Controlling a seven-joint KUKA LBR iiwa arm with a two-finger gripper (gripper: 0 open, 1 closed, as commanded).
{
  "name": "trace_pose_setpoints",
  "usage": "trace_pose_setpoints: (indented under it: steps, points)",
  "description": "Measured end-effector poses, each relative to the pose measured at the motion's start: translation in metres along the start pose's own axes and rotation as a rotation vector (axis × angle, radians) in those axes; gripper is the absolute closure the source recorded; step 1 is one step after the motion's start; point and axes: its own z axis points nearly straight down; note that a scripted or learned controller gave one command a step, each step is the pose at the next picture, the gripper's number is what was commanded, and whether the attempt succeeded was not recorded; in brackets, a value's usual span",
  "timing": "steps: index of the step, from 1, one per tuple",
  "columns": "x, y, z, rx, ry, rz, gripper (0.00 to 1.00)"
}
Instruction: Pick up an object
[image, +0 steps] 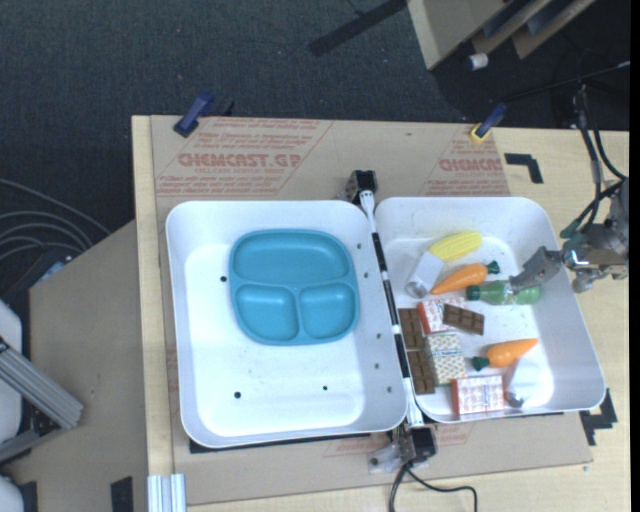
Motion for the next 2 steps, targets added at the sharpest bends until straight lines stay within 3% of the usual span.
trace_pose_setpoints:
  steps: [1,2]
  points:
    - [-0.009,-0.008,0.187,-0.002,-0.001,0.001,0.00]
    - [0.022,0.054,0.187,-0.003,-0.001,-0.001,0.00]
